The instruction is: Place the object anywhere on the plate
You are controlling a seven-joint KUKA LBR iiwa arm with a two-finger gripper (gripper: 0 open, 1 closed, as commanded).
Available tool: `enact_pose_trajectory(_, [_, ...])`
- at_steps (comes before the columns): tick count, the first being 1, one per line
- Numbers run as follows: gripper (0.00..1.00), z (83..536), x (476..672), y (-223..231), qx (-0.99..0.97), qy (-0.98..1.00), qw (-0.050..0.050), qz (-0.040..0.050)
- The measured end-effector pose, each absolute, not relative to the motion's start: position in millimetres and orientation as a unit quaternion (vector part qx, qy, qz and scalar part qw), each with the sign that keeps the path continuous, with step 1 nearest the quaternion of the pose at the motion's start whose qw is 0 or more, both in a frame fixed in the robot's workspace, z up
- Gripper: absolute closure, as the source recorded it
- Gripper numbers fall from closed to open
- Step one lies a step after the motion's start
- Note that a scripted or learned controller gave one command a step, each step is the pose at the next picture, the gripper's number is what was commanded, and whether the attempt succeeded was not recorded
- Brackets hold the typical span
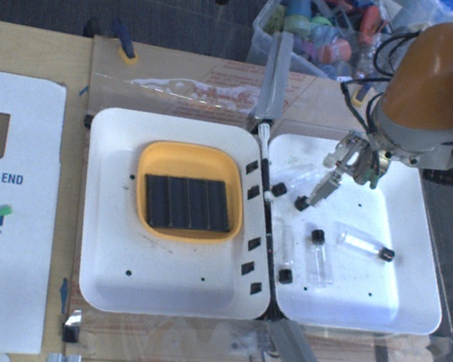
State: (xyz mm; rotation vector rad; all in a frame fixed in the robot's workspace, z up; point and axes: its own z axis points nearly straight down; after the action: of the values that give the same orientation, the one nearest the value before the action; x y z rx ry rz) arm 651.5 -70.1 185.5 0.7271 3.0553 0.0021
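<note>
A yellow plate (154, 164) lies in the left bin (104, 241), with a dark ridged slab (186, 204) resting on it. My gripper (340, 166) hangs over the upper left part of the right bin (414, 293). A clear vial (320, 186) slants down and to the left from between its fingers. The vial's black cap (301, 203) is at the low end, close to the bin floor. The gripper looks shut on the vial's upper end.
Two more clear vials with black caps lie on the right bin's floor, one (318, 258) near the middle and one (364, 244) to its right. The divider (257, 215) between the bins carries black clips. A tub of coloured items (330, 21) stands behind.
</note>
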Motion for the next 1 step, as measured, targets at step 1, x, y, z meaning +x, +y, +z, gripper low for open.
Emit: enact_pose_trajectory(1, [0.00, 316.4, 645.7, -120.3, 0.127, 0.992, 0.004, 0.0007])
